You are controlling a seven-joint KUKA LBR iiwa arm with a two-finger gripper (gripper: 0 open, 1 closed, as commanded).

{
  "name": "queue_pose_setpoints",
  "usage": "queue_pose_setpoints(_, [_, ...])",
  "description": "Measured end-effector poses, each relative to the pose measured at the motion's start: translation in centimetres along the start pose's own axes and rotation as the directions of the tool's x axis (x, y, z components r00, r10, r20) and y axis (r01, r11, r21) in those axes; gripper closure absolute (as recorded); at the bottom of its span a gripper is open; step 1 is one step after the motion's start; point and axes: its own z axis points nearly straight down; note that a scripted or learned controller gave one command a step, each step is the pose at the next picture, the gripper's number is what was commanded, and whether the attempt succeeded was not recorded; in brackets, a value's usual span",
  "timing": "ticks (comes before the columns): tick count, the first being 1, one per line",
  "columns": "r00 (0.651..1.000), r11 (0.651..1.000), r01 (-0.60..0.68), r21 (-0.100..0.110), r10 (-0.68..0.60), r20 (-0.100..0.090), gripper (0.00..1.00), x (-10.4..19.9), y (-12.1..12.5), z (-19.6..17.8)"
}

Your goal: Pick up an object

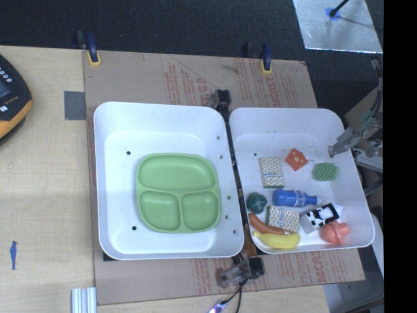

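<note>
Banana (pixel 276 240) lower right bin (pixel 287 121) front edge | green divided plate (pixel 177 192) left bin (pixel 107 175) | gripper (pixel 333 150) right edge, finger spread unclear, holding nothing

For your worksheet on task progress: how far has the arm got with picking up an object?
Done: the gripper has reached the right bin's far right edge. In hand: nothing seen between its fingers. Left: every item, including the green ball, blue bottle and banana, lies in the bin.
</note>
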Motion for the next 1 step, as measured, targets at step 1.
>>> queue_pose_setpoints(1, [1.0, 1.0, 0.001, 0.002, -0.001, -0.001, 0.0, 1.19, 5.4, 12.07])
